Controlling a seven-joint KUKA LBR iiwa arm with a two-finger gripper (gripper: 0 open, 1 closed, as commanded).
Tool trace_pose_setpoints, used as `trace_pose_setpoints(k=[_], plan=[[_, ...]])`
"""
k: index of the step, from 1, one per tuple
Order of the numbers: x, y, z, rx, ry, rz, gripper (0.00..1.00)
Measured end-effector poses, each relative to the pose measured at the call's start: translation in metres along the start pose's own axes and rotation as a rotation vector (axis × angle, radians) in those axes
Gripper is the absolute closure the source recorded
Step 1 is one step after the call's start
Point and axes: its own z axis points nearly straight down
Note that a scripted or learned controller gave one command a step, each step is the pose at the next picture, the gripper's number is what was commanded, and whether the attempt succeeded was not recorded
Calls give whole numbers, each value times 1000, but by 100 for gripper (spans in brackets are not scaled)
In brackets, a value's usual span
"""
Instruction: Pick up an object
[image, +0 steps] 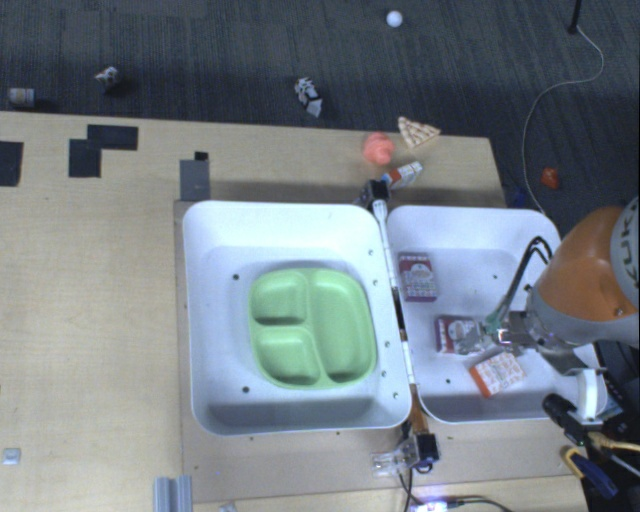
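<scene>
**Gripper low over the packets in the right bin**

No brand name or lettering can be read on anything here; the print on each packet is too small and blurred. The purple packet (417, 276) shows a pale picture panel on its face, the silver-and-red packet (458, 334) a crinkled foil look, and the red-and-white packet (498, 373) a striped label.

The gripper (503, 333) is down in the right bin (470, 228), at the end of the grey arm with its orange band (592, 278). Whether its jaws are parted or closed I cannot tell, as the wrist hides them from above. The silver-and-red packet lies just beside the gripper, on the side away from the arm, and appears to touch it. The red-and-white packet lies just below the gripper, nearer the camera. The purple packet sits farther off, beyond the silver one and toward the bins' shared wall.

Well apart from the gripper, the left bin (215, 330) holds a green divided tray (312, 326). On the bench beyond the bins lie a pink ball (378, 148) and a wedge-shaped toy (418, 131).
</scene>
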Motion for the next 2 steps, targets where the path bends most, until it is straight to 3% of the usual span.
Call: trace_pose_setpoints(k=[1, 2], plan=[[3, 3, -13, -5, 7, -4, 100], [-69, 46, -55, 16, 6, -2, 100]])
